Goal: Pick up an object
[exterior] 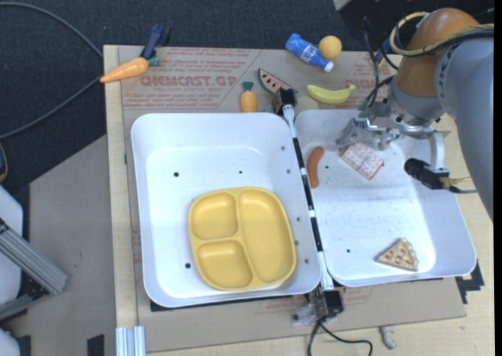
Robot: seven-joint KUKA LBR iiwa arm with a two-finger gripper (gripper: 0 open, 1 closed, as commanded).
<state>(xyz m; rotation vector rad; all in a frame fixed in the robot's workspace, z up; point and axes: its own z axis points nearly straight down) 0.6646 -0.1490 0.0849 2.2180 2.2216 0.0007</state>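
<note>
you have the bench (196, 72) under two white bins, and the grey arm (471, 88) with its orange band coming in from the right. the left bin (157, 158) carries a yellow divided plate (241, 237) lying flat toward its near side. the right bin (439, 221) carries three things: a hot dog (314, 166) against its left wall, a pink-and-white waffle-like piece (361, 160) near the far end, and a pizza slice (398, 255) near the front right corner, well apart from the other two. your gripper (369, 135) hangs over the far end of the right bin, just above the waffle-like piece, perhaps touching its far edge; you can't tell from here how the jaws stand. on the bench behind the bins lie a banana (329, 94), a blue bottle (307, 52), a carrot (125, 70), a watermelon slice (271, 80), an orange ball (330, 46) and a small orange fruit (249, 100).
</note>
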